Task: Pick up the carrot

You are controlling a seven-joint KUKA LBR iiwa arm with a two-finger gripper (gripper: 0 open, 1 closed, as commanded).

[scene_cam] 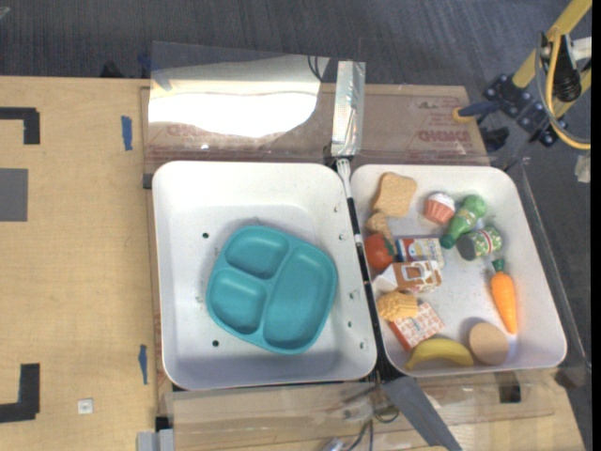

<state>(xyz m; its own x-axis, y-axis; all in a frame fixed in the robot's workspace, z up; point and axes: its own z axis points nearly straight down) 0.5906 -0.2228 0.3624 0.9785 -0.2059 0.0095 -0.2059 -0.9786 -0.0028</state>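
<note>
One carrot (pixel 504 298) lies in the right bin (pixel 549 280) at about four o'clock, long axis twelve-to-six, leafy end up, free of neighbours; the pincer's state I cannot tell.

Dark jointed fitting (pixel 518 101) at the upper right corner, looped yellow cable (pixel 563 50) running above it to the edge, small blue-tipped end pointing left, standing well off the surface's right side, whether it belongs to the robot cannot be told
</note>
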